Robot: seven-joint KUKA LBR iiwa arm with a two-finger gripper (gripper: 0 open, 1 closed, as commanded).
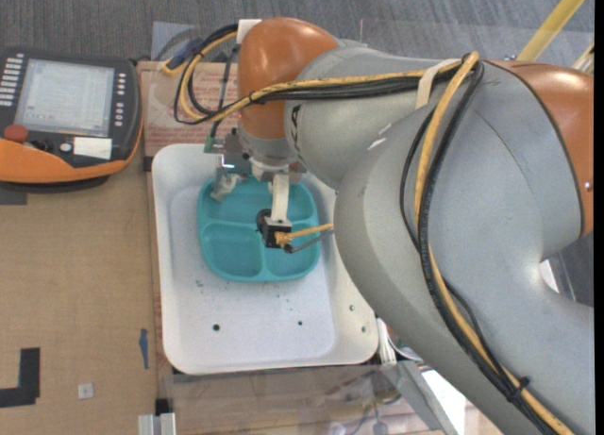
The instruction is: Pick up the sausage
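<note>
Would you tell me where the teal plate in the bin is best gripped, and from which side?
Probably its lower-left rim, from above. The teal plate lies flat in the white bin, so only its raised rim offers an edge to pinch. That corner is in the open, while the arm hangs over the plate's upper edge and crowds its right side.

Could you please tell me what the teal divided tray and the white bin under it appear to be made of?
The teal divided tray looks like moulded plastic: smooth, softly glossy, rounded compartment ridges. The white bin is probably plastic too: matte, rounded rim, dark specks.
</note>
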